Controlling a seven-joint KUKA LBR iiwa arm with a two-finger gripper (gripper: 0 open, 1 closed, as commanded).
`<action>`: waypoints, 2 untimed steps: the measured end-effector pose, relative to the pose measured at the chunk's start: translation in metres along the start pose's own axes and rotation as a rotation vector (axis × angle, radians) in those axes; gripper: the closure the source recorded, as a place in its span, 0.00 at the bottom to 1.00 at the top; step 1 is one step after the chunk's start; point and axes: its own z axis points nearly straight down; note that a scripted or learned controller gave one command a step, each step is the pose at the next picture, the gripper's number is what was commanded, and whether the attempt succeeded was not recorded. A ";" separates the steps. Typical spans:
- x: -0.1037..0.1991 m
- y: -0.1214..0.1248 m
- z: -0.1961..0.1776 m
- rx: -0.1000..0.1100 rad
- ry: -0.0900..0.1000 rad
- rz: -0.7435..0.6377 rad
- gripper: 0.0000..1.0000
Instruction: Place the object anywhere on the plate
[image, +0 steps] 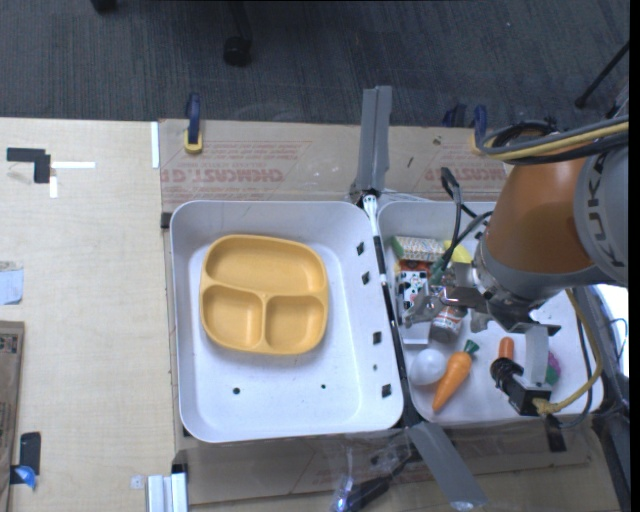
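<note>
The yellow plate lay bare in the left bin, its three compartments holding nothing, as the arm reached over the right bin from the right. The end effector hung low among the clutter there, close to a small jar-like item and a printed packet; whether it was wide, narrow or holding anything could not be told, since the wrist hid much of it. A toy carrot lay tilted near the bin's front edge, touching or just beside a white ball (which object was meant for the plate was not clear from the view). Nothing had yet reached the plate. By all appearances the task stood at its start: an object remained to be gripped, lifted across the divider between the bins, and set down on the plate.
</note>
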 end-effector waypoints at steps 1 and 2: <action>-0.002 0.001 -0.008 0.001 -0.001 0.007 1.00; 0.068 0.022 0.002 -0.001 -0.001 -0.264 1.00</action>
